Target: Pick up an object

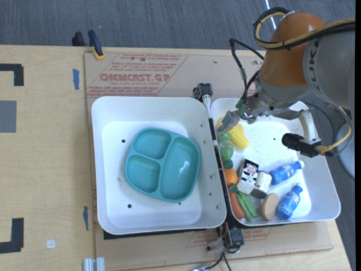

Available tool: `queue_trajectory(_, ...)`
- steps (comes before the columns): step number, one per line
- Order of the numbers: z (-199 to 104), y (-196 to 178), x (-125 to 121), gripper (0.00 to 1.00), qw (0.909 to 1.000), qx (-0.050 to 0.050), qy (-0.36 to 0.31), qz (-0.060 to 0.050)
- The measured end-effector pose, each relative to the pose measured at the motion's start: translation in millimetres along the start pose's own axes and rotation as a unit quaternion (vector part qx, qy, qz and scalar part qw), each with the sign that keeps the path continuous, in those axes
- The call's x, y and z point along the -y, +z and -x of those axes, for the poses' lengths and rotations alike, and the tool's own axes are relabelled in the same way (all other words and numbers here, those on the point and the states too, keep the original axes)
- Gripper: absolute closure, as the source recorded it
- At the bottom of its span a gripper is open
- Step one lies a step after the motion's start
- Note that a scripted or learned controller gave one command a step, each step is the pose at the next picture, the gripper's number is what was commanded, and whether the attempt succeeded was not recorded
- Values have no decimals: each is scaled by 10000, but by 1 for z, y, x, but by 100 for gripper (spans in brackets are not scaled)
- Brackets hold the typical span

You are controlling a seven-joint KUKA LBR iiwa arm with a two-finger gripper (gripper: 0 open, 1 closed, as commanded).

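Claw (pixel 230 120) hangs over yellow corn (pixel 239 135) by right bin's (pixel 324 210) left wall, can't tell its state; corn looks light, stiff, slick plastic, so pinch mid-body across the width.

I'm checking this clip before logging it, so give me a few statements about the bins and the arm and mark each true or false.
1. The teal divided plate lies in the left bin. True.
2. The two blue bottles lie in the left bin. False: they lie in the right bin.
3. The gripper is over the right bin, near the yellow corn. True.
4. The teal divided plate holds the corn. False: its compartments show nothing in them; the corn lies in the right bin.
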State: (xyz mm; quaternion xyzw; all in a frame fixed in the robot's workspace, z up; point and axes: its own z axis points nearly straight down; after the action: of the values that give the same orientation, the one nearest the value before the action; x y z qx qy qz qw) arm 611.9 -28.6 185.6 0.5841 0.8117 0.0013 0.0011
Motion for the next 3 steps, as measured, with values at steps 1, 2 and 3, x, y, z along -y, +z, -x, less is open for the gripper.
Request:
queue_trajectory(1, 8, 1, 62, 0, 9790, -12, -2038, -21)
queue_trajectory(2, -31, 1, 84, 0, 9603, -15, -2788, -19)
queue_trajectory(3, -31, 1, 84, 0, 9603, -14, -2790, -19)
